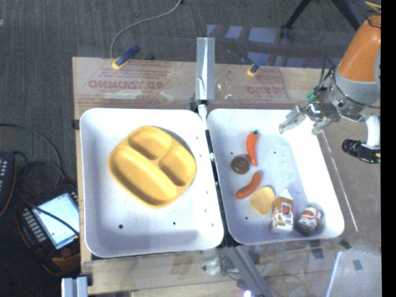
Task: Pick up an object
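The arm reaches in from the right, its pincer point(304, 117) hanging over the upper right corner of the right bin point(334, 184). Its two fingers are spread apart with nothing between them.

The right bin holds the small things (all lying loose): a toy carrot point(252, 146) near the top, a brown round piece point(241, 164) just beside its lower end, an orange sausage point(249, 185) below that, then a yellow wedge point(262, 200). To the right of the wedge stands a small red-and-white carton point(283, 215), and next to it a can point(309, 219) on its side — both near the bin's lower edge, well apart from the pincer.

In the left bin point(99, 221) sits a yellow divided plate point(153, 165), roughly in the middle. Both bins rest on the tabletop point(93, 82).
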Robot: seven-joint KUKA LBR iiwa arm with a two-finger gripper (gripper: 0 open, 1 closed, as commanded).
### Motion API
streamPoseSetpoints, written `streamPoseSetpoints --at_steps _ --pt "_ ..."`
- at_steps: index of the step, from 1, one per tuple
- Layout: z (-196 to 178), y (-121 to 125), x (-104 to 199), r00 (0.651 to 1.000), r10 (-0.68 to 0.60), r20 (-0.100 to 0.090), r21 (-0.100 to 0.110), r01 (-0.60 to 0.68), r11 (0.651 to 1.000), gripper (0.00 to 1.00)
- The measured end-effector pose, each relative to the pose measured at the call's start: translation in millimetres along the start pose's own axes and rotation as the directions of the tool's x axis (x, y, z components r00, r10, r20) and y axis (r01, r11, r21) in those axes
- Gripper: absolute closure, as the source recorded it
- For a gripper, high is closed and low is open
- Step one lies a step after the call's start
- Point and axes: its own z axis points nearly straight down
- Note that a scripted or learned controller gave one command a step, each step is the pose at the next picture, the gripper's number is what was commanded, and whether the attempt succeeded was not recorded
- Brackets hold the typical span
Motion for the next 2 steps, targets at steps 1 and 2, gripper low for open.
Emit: streamPoseSetpoints --at_steps 1,2 --pt "119.4 32.1 48.2 1.000 0.001 0.005 -0.002 -0.001 1.000 0.00" --pt "110.2 32.1 48.9 1.000 -0.001 0.007 0.000 0.001 1.000 1.00"
